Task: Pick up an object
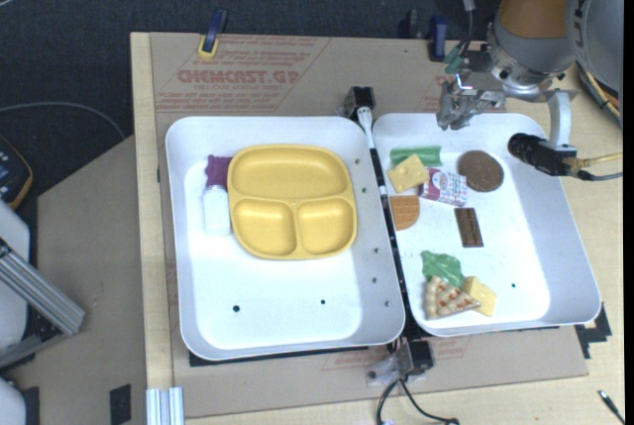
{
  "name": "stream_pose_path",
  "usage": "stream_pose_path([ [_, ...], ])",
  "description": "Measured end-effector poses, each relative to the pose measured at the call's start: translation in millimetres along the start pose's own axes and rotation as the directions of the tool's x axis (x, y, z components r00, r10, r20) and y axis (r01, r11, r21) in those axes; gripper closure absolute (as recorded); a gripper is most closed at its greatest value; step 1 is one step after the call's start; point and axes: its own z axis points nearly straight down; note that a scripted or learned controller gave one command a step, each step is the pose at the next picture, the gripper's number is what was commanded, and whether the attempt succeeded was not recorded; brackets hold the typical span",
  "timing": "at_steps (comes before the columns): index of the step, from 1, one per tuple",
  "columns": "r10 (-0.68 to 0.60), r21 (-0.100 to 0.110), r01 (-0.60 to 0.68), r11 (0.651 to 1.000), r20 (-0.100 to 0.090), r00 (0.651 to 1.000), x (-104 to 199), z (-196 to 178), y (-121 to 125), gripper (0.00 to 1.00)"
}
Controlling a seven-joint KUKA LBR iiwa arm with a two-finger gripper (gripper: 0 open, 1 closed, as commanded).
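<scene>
Gripper (454,116) hangs over the far rim of the right bin (555,255); how far open, cannot tell; nothing seen in it. Nearest candidate: brown disc (481,170), lying flat just toward the bin's middle. Likely staged high to descend clear of the rim.

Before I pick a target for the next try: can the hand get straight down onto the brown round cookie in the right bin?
Probably yes. The brown round cookie lies flat with nothing on top, and the hand hovers nearby.
</scene>
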Motion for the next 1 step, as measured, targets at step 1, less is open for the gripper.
stream_pose_path([
  [1,0.000,0.009,0.000,1.000,-0.002,1.000,3.9,3.8,-10.7,1.00],
])
